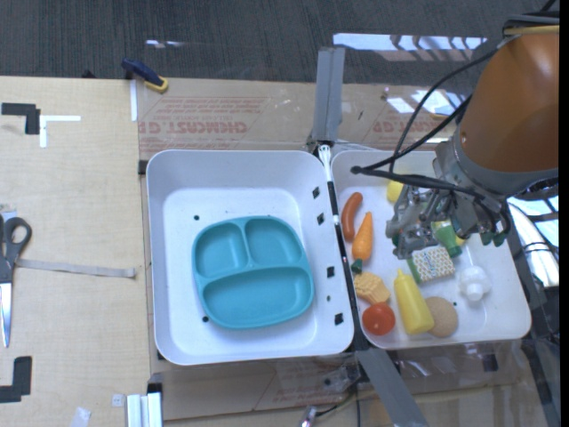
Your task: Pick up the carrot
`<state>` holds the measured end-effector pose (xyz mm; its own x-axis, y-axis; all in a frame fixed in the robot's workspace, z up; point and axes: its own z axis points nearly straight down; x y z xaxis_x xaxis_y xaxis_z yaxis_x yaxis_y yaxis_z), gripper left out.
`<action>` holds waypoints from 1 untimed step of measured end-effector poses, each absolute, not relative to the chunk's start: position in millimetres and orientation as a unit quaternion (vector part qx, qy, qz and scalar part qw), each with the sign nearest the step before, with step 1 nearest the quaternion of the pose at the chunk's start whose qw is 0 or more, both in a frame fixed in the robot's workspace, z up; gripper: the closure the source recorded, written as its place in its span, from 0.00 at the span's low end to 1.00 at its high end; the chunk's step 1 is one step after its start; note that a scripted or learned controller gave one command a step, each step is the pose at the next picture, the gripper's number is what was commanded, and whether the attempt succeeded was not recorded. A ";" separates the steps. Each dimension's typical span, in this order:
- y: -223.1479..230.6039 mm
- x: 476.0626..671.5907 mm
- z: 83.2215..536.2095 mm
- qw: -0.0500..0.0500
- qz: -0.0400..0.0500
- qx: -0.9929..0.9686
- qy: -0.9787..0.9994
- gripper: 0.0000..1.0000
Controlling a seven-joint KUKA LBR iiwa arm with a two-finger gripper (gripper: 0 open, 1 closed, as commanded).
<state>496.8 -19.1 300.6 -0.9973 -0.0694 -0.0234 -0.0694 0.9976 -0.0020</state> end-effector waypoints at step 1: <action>40.4 509.2 194.4 0.001 0.000 0.002 1.000 1.00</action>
<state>509.2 40.4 194.4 -1.0000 0.0050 -0.0011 0.0050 1.0000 0.0005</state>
